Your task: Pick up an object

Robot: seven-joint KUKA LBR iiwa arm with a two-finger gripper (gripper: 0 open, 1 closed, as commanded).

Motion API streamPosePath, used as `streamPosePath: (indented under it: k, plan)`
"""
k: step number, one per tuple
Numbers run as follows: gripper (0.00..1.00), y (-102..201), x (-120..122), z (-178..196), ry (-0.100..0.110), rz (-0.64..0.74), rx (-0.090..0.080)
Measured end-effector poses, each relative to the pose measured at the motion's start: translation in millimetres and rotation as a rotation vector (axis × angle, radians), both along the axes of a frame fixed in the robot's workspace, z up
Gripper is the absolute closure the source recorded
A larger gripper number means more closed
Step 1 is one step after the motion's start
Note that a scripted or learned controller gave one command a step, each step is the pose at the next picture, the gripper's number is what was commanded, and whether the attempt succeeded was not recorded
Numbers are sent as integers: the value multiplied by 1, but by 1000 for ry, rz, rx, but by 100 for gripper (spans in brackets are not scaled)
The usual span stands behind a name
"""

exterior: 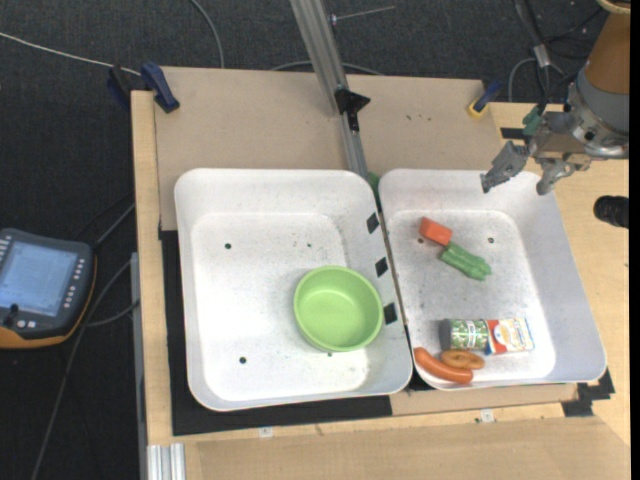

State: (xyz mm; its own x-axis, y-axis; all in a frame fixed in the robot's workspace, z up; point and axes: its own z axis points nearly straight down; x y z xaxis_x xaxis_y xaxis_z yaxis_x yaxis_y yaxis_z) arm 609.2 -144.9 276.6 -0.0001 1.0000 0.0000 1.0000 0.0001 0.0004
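My gripper (523, 177) hangs above the far right corner of the right bin (560, 268), open, with nothing between its two grey fingers. Below it in that bin lie an orange-red block (435, 232) and a green toy vegetable (465, 262) beside it. Nearer the front edge sit a small carton with green and red print (487, 336) and an orange-red sausage-shaped toy (445, 365). A green bowl (338, 308) stands in the left bin (230, 268), near its right wall.
A metal pole (325, 58) slants down to the gap between the bins at the back. Black clips sit on the divider between the bins. A handheld pendant (40, 286) lies off the bench at left. Blue clamps (160, 86) hold the board's far corners.
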Motion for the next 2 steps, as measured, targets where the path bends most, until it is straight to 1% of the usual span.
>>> streamPosePath:
  k: [1,2]
  plan:
    - [0,9,-4,-55,4,0,1]
    - [0,4,1,-114,6,0,1]
